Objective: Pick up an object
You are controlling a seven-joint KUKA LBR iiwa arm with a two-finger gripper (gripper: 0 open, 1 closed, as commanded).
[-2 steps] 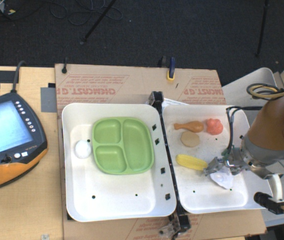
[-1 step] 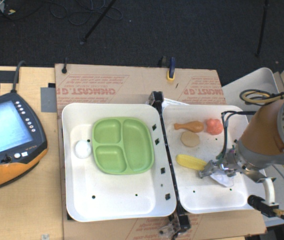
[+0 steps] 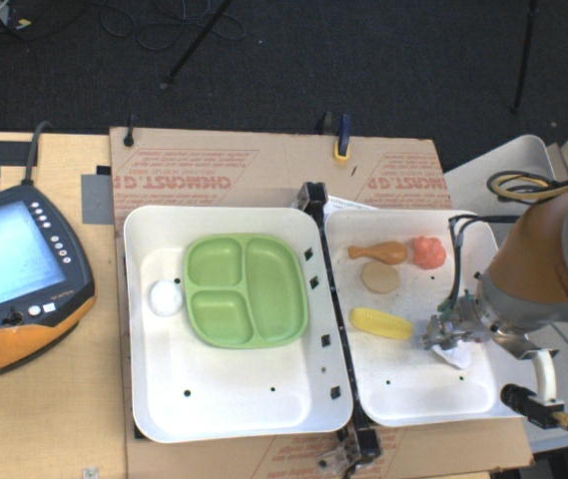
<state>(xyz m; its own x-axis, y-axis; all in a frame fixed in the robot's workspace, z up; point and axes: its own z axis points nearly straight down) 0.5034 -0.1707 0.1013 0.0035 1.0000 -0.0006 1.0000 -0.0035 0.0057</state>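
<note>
End effector [image 3: 450, 339] sat low in the right bin [image 3: 403, 402], over a white scrap [image 3: 457, 356]. Grip state: cannot tell. Corn [image 3: 381, 323] lay just left of it.

Red print on cardboard sheet [image 3: 264, 168] behind the bins, at 12 o'clock: two upside-down, mirrored marks, roughly "OHMCRAFT"-like, not surely readable. Fainter red print on the cardboard at 6 o'clock, illegible. Pendant screen [image 3: 4, 252] at 9 o'clock: nothing readable.
</note>
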